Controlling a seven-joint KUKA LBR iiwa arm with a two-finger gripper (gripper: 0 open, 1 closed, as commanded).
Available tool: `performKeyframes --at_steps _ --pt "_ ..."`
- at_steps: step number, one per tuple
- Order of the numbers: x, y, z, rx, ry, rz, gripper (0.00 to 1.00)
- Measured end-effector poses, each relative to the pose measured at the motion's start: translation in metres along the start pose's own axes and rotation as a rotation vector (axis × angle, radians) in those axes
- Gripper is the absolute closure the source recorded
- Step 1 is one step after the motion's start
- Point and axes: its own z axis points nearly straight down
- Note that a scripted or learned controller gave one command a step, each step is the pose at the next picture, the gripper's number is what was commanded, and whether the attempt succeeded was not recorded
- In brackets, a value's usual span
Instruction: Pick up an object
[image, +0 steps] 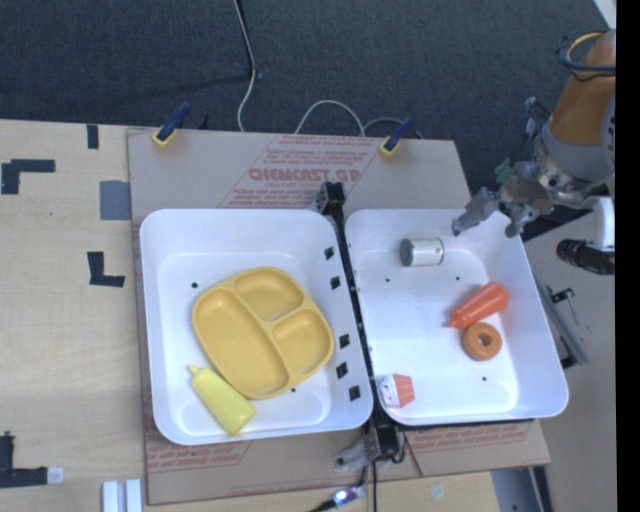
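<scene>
Gripper (487, 212) is hovering spread and empty over the right bin's (540, 400) far-right corner; next, descending onto the silver can (423, 251).

You've got two shallow white bins side by side, left bin (152, 300) and right bin (541, 330), touching along a seam held by black clips (343, 285). Both sit on a brown cardboard sheet (290, 172) with red print. Two clamps pin its far edge: left clamp (172, 125), right clamp (396, 135). A white cable (322, 103) loops between them. The cardboard lies on a light wood bench (60, 330) with black tape marks (100, 268) and a grey patch (115, 198). Dark carpet (420, 50) lies beyond.
</scene>
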Motion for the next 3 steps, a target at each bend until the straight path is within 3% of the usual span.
performKeyframes --at_steps 1,2,3 --pt "0.001 0.003 -0.009 -0.014 -0.003 -0.004 0.0" --pt "0.002 -0.007 0.047 -0.009 -0.003 -0.003 0.0" --pt "-0.001 -0.001 0.108 -0.007 -0.003 -0.005 0.0"
